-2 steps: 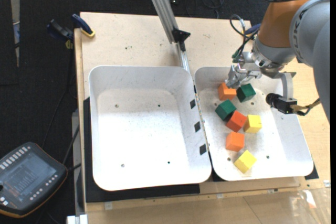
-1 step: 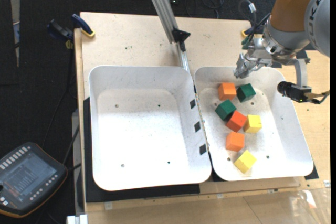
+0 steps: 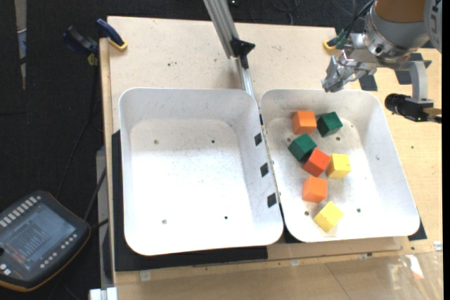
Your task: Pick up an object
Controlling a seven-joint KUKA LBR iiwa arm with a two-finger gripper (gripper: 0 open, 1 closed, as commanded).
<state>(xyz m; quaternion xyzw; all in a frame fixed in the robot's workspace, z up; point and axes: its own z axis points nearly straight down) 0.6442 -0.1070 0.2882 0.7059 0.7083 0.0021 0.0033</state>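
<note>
Several small blocks lie in the right bin (image 3: pixel 394 172): an orange block (image 3: pixel 304 121), a dark green block (image 3: pixel 329 124), a second green block (image 3: pixel 302 146), a red-orange block (image 3: pixel 317 161), a yellow block (image 3: pixel 339 165), another orange block (image 3: pixel 315 188) and a yellow block (image 3: pixel 328 216) nearest the front. My gripper (image 3: pixel 335 83) hangs above the bin's back rim, behind and above the blocks, with nothing held in it.
The left bin (image 3: pixel 133 172) sits beside the right one. A slanted metal rod (image 3: pixel 214 0) with a black clamp crosses the back of the bench. Yellow-blue clamps (image 3: pixel 112 35) grip the bench's back corners. A teach pendant (image 3: pixel 35 239) lies at lower left.
</note>
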